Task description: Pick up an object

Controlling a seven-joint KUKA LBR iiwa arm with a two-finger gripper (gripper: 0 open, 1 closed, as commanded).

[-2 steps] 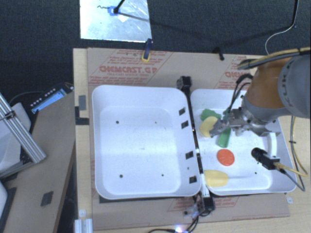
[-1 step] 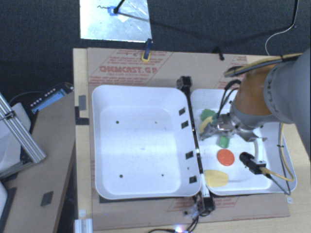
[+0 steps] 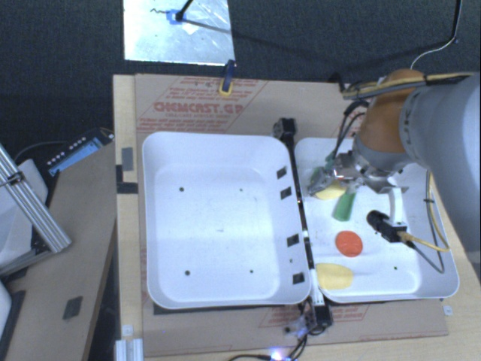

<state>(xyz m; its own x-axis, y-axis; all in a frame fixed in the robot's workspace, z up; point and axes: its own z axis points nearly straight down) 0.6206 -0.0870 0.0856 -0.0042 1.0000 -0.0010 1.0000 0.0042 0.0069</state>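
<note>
Right of centre in the camera view, the grey arm (image 3: 440,119) with its orange band (image 3: 383,122) reaches in from the right edge and hangs over the upper part of the right bin (image 3: 436,280). Its gripper (image 3: 331,179) sits low near that bin's upper left corner — whether the jaws are wide or narrow cannot be told from this angle. Just below the gripper lies a pale yellow object (image 3: 329,193), touching or nearly touching a green object (image 3: 344,205) that slants down beside it. Lower in the same bin rest an orange-red disc (image 3: 349,244) and, near the bottom left corner, a yellow object (image 3: 334,277). Filling the frame's centre left — the left bin (image 3: 161,201).
</note>
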